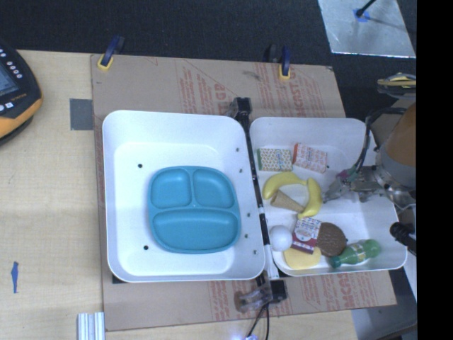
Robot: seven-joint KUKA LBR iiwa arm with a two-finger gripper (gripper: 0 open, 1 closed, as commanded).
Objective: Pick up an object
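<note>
The right white bin (354,129) holds several small items. A yellow banana (310,194) curves around a tan wedge (286,200) near the bin's middle. Behind them lie a green and white packet (274,159) and a red and white packet (311,157). Along the front sit a white egg (281,239), a small red carton (306,234), a brown cookie (331,239), a yellow slice (300,259) and a green bottle (355,253). My gripper (338,188) hangs low over the right half of this bin, just right of the banana, with nothing visibly held.
The left white bin (120,140) carries a blue divided plate (193,209). Both bins rest on a cardboard sheet (177,83) held by clamps at the back. A yellow and black handset (14,91) lies at the far left. Cables (367,147) run along the arm.
</note>
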